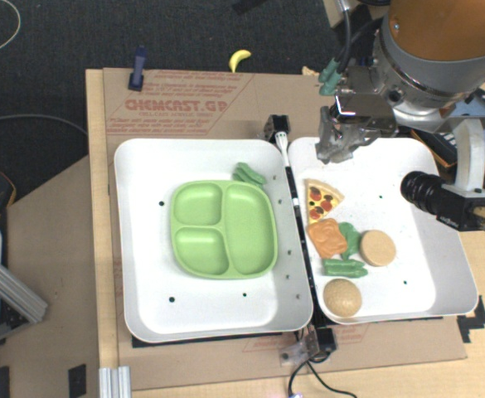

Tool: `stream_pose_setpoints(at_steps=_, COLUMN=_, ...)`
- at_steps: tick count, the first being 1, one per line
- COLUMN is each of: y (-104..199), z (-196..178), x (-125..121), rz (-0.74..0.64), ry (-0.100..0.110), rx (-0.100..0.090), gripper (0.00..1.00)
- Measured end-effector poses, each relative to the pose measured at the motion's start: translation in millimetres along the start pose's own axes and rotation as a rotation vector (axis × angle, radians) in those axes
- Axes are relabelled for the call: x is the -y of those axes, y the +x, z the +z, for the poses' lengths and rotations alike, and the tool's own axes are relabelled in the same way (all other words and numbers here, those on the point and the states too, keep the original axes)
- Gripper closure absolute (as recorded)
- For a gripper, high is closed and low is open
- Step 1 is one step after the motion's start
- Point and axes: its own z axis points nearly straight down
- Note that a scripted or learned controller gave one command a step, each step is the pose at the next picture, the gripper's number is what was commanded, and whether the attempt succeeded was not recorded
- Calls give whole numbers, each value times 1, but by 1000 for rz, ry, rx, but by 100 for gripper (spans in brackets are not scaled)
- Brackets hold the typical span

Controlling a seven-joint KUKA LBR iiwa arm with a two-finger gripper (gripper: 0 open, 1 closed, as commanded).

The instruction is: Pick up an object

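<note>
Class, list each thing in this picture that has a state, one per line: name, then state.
hand: hovering over the right bin's far corner, holding nothing visible
green divided plate: upright, compartments bare
pizza slice: lying flat
round bun: resting at the near edge

1. Left shallow white plastic bin [138, 222]: plain white, with a few small dark dots on its floor.
2. Light green divided plastic plate [223, 229]: uniform pale green, three compartments.
3. Small darker green toy piece [249, 173], at the plate's far edge: solid green.
4. Right shallow white plastic bin [424, 247]: white.
5. Toy pizza slice [322, 200], near the right bin's left edge: yellow-orange with red and dark spots.
6. Orange toy food piece [327, 239]: salmon orange.
7. Green toy vegetable [344, 265]: dark green.
8. Two round tan toy buns [378, 248]: beige, light brown.
9. Brown cardboard sheet [176, 102]: tan, red lettering.
10. Arm band [441, 15]: orange.
</note>
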Motion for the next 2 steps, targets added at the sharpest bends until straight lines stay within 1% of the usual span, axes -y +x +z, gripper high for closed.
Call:
stream_pose_setpoints(at_steps=1, y=-37, z=110, x=2, rz=6, ry=17, rx=3, gripper=100)
stream_pose_setpoints(at_steps=2, y=16, z=41, x=0, rz=-4, ry=-5, rx=-3, gripper=100)
